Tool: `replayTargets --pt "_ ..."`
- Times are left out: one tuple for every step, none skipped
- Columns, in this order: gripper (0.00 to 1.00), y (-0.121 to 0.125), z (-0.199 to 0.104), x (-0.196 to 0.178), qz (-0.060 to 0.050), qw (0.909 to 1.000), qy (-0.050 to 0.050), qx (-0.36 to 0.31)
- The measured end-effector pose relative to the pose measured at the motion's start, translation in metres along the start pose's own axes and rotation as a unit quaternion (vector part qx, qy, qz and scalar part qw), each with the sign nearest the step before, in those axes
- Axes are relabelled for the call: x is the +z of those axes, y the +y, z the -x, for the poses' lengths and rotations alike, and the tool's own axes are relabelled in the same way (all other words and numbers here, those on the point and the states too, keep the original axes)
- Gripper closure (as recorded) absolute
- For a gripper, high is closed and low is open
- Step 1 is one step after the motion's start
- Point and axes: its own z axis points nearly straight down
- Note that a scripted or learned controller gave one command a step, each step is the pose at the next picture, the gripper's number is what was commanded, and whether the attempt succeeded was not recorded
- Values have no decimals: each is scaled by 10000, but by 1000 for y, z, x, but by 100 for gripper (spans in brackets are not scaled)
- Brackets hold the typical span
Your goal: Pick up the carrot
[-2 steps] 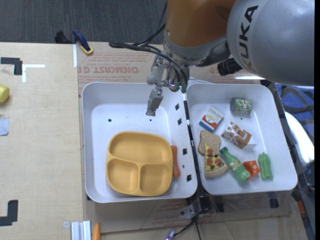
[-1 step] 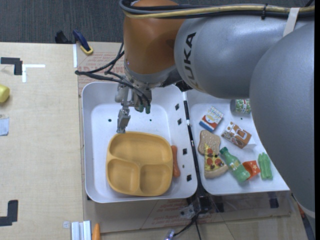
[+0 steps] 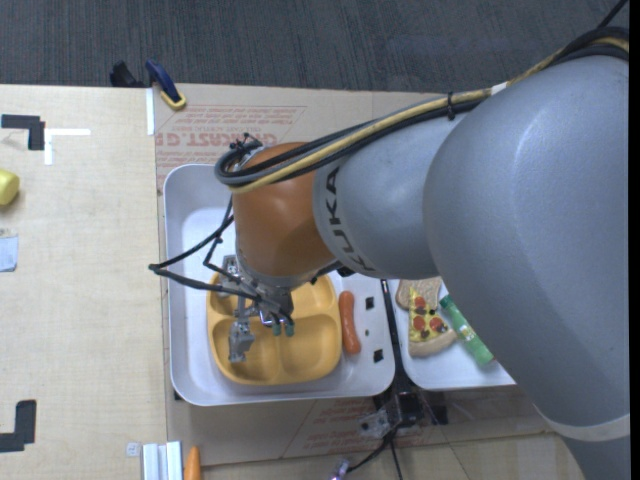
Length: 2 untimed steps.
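Note:
The carrot (image 3: 348,324) is a short orange stick lying lengthwise in the left white bin (image 3: 190,368), just right of a yellow divided plate (image 3: 300,353). My gripper (image 3: 250,333) hangs below the orange wrist band, over the plate's left compartments, a short way left of the carrot and apart from it. Its metal parts are small and dark against the plate. Nothing shows between them.
The right bin (image 3: 450,368) holds a pizza slice toy (image 3: 425,323) and a green stick-shaped item (image 3: 465,333). The big grey arm covers most of both bins' upper halves. A yellow object (image 3: 6,186) lies on the bench at far left.

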Motion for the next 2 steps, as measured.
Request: replayTargets --pt "100 0 2 -10 22 10000 -24 32" --pt "100 0 1 -72 -6 9362 -13 3514"
